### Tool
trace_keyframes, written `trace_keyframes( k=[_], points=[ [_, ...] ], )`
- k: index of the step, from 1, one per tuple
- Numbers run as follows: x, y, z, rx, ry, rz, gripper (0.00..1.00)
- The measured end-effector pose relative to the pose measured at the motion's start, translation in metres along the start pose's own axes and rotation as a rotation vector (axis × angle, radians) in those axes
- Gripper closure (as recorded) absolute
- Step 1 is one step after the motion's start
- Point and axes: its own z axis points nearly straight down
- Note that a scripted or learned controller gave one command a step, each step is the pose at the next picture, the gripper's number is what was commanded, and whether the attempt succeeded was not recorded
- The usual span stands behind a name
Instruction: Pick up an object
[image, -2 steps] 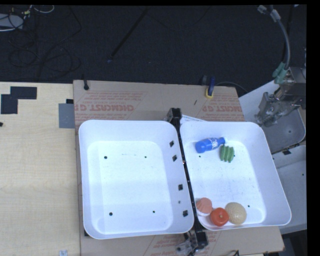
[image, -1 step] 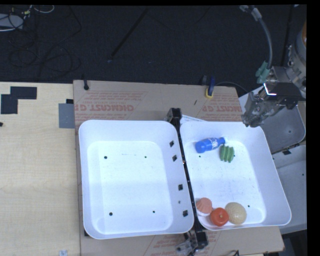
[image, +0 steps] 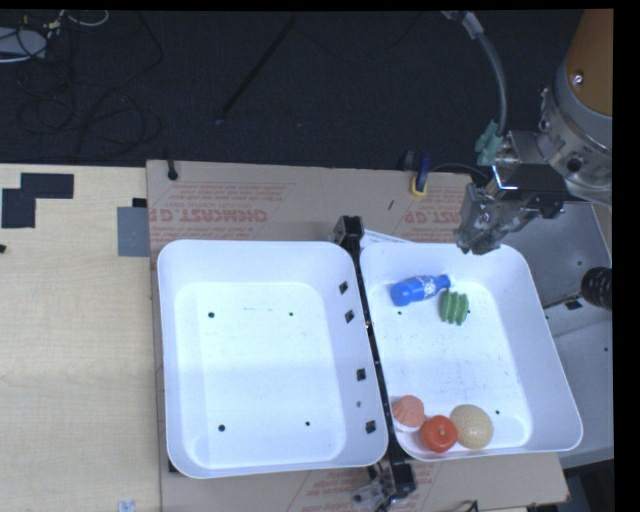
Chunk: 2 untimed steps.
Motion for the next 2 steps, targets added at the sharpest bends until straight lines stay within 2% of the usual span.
trace_keyframes(
  k=[1,2],
  points=[
    [-0.031,0.000,0.089,0.007,-0.002,0.006,1.00],
    [-0.008,0.026,-0.005,-0.012,0.000,0.000,1.00]
  ],
)
